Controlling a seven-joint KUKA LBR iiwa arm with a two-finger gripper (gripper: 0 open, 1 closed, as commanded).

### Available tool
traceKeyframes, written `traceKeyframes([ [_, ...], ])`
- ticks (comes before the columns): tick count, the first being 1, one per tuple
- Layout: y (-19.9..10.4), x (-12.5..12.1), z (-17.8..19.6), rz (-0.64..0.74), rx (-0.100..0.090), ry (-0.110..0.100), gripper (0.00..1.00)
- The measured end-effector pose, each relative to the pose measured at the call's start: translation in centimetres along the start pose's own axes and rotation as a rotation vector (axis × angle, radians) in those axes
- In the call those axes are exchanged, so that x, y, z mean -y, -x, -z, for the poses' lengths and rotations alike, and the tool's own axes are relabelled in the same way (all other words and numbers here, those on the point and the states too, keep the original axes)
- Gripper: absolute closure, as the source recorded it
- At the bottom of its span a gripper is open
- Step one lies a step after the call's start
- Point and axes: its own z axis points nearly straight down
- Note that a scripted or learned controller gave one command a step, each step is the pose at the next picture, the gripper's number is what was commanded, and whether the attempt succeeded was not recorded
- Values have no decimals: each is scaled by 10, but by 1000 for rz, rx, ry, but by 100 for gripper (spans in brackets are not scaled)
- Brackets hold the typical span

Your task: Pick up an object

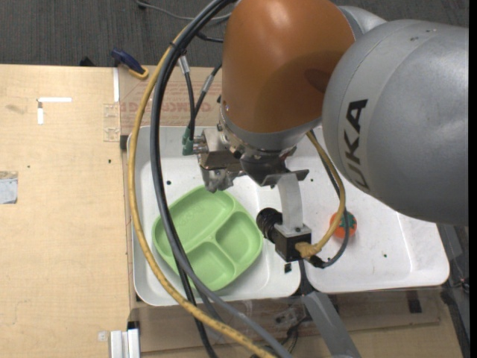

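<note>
- Dark grey carpet (74, 21) runs across the top of the shot, with a light wooden board (59, 200) covering the whole left side of the bench.
- Two shallow white bins sit side by side: the left bin (149, 289) is right up against the wood, the right bin (402, 267) touches it on the other side.
- Sitting in the left bin is a green divided plate (209, 237), three compartments, lying flat toward the bin's front. It's the obvious thing to grab.
- Over in the right bin, near its left wall, there's a small orange object (343, 227), partly hidden behind a cable, so I can't make out what it is.
- KUKA arm (387, 118) comes in from the right and takes up most of the upper middle, big orange band (287, 58) right over the bins.
- Gripper (218, 176) hangs just above the plate's back rim. Honestly can't tell how it's set, it's too dark and tucked under the wrist, and nothing visible is caught in it.
- Yellow hose (141, 200) and black cables (160, 200) loop down from the arm across the left bin and over the plate's left edge.
- Little blue-and-yellow thing (128, 62) lies on the floor near the board's top corner.
</note>
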Motion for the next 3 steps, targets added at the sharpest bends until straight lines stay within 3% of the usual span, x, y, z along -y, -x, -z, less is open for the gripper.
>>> traceKeyframes([
  [1, 57, -31, -27, -243, 1, -3, 100],
  [2, 38, -21, -169, -535, 1, -3, 100],
  [3, 0, 0, -79, -739, 1, -1, 100],
])
